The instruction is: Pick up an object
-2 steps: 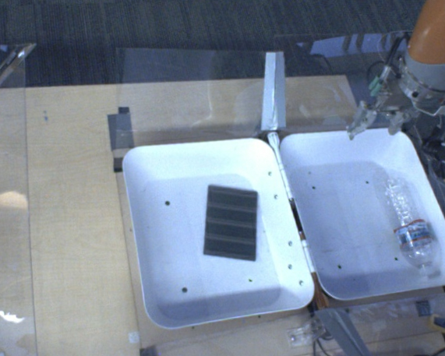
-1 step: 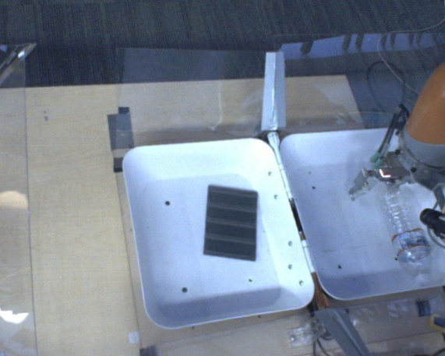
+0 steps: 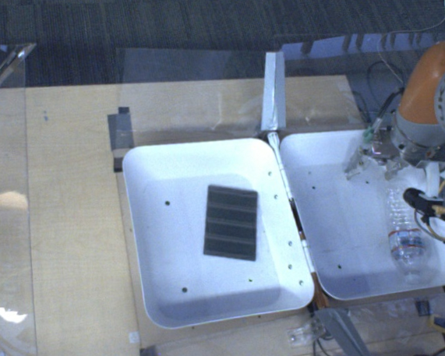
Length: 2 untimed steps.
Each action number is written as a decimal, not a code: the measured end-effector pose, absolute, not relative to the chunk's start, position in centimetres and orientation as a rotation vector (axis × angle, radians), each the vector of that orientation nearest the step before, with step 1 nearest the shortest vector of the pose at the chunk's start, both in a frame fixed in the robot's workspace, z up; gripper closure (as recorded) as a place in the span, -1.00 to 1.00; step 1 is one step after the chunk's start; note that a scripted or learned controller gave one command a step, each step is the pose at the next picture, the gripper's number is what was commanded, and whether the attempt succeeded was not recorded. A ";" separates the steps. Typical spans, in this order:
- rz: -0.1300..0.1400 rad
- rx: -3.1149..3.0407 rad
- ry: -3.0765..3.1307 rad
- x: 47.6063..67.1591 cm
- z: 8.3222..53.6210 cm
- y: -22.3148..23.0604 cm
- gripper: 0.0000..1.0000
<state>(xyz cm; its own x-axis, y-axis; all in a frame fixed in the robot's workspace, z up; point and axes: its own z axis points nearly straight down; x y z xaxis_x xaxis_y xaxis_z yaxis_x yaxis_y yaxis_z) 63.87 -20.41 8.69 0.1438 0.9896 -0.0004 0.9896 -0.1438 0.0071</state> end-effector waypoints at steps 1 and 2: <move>0.006 2.223 2.213 57.3 12.8 -19.1 -1.00; 0.011 2.179 2.248 50.8 9.0 -18.9 -1.00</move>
<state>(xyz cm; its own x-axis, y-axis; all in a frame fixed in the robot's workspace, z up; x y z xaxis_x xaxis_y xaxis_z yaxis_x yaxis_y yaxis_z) 50.76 -18.90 8.95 -0.0313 0.9995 -0.0028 0.9994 0.0314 0.0128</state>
